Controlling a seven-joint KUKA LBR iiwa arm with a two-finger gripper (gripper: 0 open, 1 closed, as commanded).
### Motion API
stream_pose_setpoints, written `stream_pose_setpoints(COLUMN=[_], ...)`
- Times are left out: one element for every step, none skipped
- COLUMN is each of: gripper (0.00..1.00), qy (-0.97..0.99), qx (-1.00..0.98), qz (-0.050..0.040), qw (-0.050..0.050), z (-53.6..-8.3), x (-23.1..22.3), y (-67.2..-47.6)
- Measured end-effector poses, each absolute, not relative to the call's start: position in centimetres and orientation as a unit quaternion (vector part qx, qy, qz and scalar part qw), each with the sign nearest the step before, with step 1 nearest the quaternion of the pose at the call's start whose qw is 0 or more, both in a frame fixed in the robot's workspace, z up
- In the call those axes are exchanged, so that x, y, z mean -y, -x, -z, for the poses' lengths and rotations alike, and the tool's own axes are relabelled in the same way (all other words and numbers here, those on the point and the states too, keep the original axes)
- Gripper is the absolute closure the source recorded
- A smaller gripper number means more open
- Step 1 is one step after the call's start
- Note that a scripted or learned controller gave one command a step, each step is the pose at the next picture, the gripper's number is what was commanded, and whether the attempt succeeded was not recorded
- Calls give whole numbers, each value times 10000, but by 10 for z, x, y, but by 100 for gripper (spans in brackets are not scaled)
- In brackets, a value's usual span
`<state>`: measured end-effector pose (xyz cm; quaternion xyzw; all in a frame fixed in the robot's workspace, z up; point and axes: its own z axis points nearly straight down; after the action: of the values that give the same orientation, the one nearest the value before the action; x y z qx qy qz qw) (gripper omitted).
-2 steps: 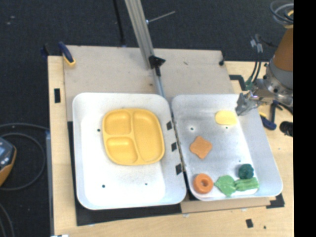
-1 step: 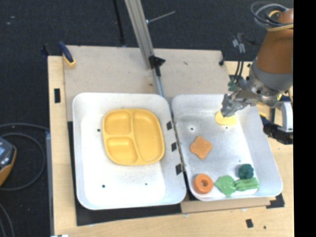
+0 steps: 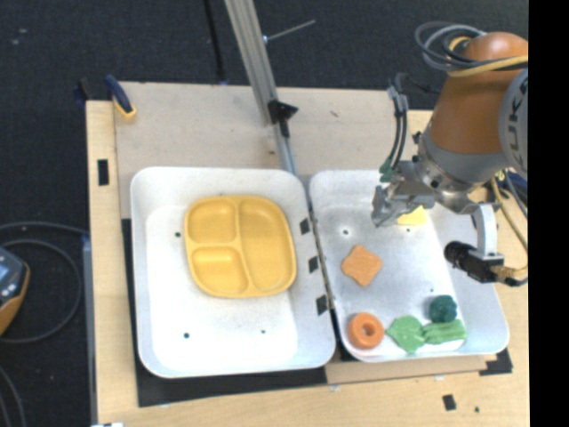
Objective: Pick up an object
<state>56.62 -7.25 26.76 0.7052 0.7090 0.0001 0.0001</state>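
An orange ring [image 3: 365,329] and green pieces [image 3: 425,333] are lying along the right bin's [image 3: 333,194] near edge on the tan counter [image 3: 200,118]; the end effector [image 3: 388,208] is hovering at its far edge.

One fixed cam, mounted above table [image 3: 222,123], looking down at slant. Mid distance: both white bins in frame, left bin [image 3: 160,327] and right bin [image 3: 484,327] side by side, dark floor around. Arm [image 3: 471,105] enters from view's right.
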Motion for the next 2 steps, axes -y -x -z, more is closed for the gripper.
stream_pose_setpoints(gripper=[100, 100], qy=[-7045, -7049], qx=[-7097, -7094], qz=[-7, 2], qw=[-3, -5], z=[-271, -253], x=[24, -23], y=[-548, -533])
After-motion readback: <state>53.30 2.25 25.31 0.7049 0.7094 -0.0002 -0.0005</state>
